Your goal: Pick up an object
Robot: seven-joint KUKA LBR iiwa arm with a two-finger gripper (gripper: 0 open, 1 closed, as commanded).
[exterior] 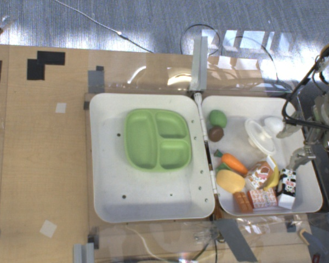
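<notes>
My gripper (293, 145) reaches in over the right side of the right bin (312, 204). Its two fingers stand apart, open, with nothing between them. A clear white cup (261, 135) lies just to its left, and a black-and-white carton (287, 183) sits just below it. Further left in the same bin are a green ball (217, 118), a brown ball (216, 133), a carrot (233, 163) and a yellow lemon (231, 181). A banana with a printed packet (262, 175), a red box (262, 198) and a brown sausage (242, 201) crowd the bin's front.
The left bin (107, 196) holds a green divided plate (157, 139). A metal divider post (199, 64) stands at the back between the bins. Cables run along the arm at the right edge (301, 86).
</notes>
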